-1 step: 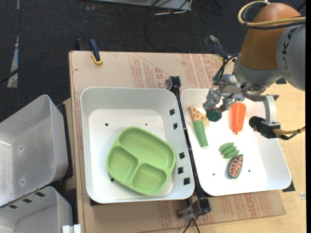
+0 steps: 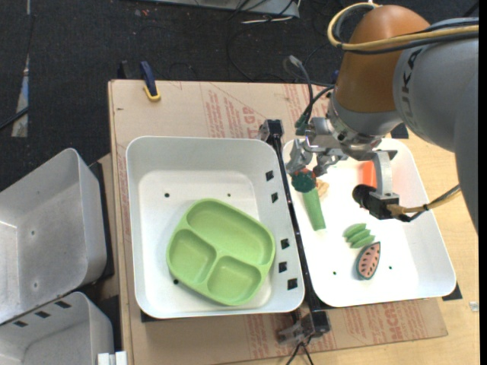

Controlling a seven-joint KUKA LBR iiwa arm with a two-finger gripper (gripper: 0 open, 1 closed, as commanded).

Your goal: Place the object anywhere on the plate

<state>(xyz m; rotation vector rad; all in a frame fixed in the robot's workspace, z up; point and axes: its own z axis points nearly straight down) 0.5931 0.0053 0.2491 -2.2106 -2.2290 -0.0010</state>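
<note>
A light green plate (image 2: 221, 253) with three compartments lies in the left white bin (image 2: 152, 147). In the right white bin (image 2: 426, 242) a long green vegetable-shaped toy (image 2: 313, 207) with a dark, reddish top end lies near the left wall. My gripper (image 2: 310, 160) hangs at the end of the grey arm, directly over the toy's top end and at or just above it. I cannot tell whether it touches the toy. The plate holds nothing.
Also in the right bin are a green pea pod (image 2: 355, 234), a watermelon slice (image 2: 368, 261), an orange-red piece (image 2: 367, 173) partly under the wrist and a small cream piece (image 2: 323, 188). A black divider (image 2: 285, 204) separates the bins. More white bins (image 2: 46, 226) stand left.
</note>
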